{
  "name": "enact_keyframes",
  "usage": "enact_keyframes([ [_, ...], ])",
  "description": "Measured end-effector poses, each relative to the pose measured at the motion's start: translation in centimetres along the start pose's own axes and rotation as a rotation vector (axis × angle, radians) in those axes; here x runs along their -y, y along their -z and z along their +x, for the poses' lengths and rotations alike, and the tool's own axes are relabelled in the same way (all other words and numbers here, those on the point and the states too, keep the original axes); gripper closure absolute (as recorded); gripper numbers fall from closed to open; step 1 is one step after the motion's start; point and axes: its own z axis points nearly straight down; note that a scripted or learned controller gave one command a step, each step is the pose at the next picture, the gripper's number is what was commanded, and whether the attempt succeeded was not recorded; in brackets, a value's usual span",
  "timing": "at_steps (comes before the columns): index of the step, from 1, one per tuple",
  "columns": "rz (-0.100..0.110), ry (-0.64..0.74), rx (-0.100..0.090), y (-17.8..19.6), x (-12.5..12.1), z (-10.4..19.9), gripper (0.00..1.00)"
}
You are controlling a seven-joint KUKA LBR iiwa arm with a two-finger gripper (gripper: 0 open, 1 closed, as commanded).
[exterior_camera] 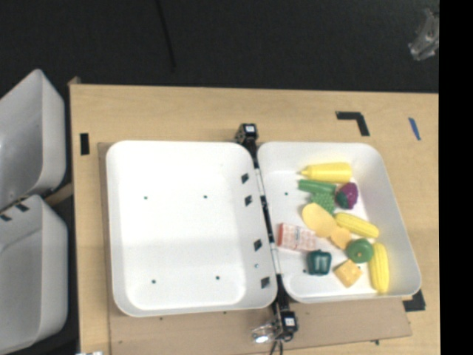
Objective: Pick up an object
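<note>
The right bin (284,170) holds several toy foods. A yellow corn cob (326,171) lies at the back, with a green vegetable (318,187) and a purple piece (346,194) just in front of it. Mid-bin lie a pale yellow piece (318,219), a second corn cob (356,225) and a small orange piece (341,237). Toward the front are a green round fruit (360,251), a long yellow piece (379,267), a yellow wedge (347,273), a teal cup (318,262) and a white-and-red packet (297,237) by the left wall.
The left bin (177,220) sits beside the right one, joined along a black-clipped divider (261,205). White blocks (26,132) stand off the bench's left edge. A blurred pale grey shape (425,35) hangs at the top right over the dark floor.
</note>
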Motion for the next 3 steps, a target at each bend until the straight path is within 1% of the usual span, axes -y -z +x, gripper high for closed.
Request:
enact_keyframes([
  [1,-0.005,0.002,-0.001,3.6,1.8,3.0,1.00],
  [2,0.015,0.002,-0.006,-10.1,3.2,6.6,1.00],
  [3,-0.018,0.002,0.002,5.7,1.7,6.6,1.00],
])
